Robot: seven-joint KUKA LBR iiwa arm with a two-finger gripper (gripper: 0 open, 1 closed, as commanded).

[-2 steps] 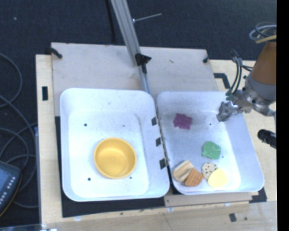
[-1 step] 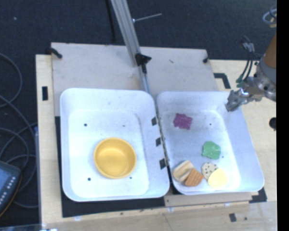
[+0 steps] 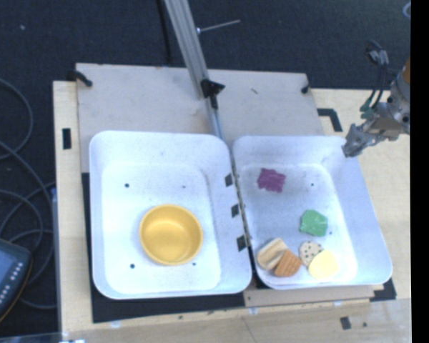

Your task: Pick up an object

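Metal pole (image 3: 188, 41) (slanted) behind bins; tablet (image 3: 0, 277) at left

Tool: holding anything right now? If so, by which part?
Nothing visible in it. The tool sits at the right bin's upper right rim, apart from the purple piece, green piece and the cluster along the near wall.

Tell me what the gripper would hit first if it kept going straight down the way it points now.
Probably the right bin's upper right rim or sloped wall. The gripper hangs over that corner, pointing down and slightly left, with no object under it; the purple piece lies well to its left. Height is hard to judge from this slant.
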